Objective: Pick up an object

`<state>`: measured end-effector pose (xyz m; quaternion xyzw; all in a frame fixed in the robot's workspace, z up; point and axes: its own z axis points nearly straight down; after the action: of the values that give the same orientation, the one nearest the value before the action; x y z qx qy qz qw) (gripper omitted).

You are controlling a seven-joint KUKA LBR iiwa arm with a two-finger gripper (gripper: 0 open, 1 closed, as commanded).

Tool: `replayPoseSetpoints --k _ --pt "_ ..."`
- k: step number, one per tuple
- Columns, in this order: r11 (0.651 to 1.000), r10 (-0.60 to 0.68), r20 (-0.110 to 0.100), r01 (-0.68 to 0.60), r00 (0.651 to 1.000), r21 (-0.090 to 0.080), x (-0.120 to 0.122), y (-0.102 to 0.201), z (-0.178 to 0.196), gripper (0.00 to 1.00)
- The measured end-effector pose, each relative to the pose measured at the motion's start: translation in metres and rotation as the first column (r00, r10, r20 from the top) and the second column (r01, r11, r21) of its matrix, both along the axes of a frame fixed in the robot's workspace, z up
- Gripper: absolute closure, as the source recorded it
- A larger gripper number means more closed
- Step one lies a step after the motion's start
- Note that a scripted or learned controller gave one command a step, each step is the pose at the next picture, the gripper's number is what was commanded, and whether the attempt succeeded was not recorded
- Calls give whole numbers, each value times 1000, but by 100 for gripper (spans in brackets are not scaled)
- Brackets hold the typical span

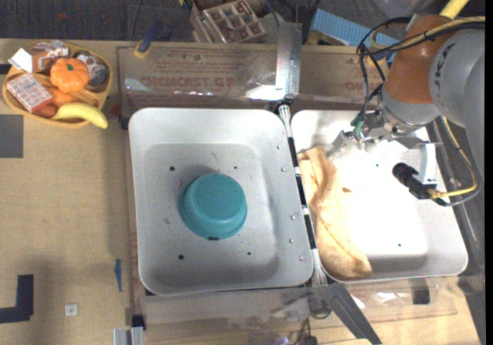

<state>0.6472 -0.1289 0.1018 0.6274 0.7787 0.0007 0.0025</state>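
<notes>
Tan cloth (333, 212) lies along right bin's (443, 255) left wall; gripper (362, 132) above its top end, jaw state unclear. Descend centred, pinch a fold.

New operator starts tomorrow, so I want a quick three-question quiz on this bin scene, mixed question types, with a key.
1. True or false: the teal bowl lies in the right bin.
2. Multiple choice: the tan cloth lies
A. along the right bin's left wall
B. under the bowl
C. outside both bins
3. Fill in: the arm's hand hovers over the ___ bin, near its far left corner.

Key
1. False; it sits in the left bin.
2. A
3. right
</notes>
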Motion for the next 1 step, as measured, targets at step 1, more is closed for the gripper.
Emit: replayPoseSetpoints --k 1 --pt "997 80 6 -80 997 -1 -28 27 -12 0"
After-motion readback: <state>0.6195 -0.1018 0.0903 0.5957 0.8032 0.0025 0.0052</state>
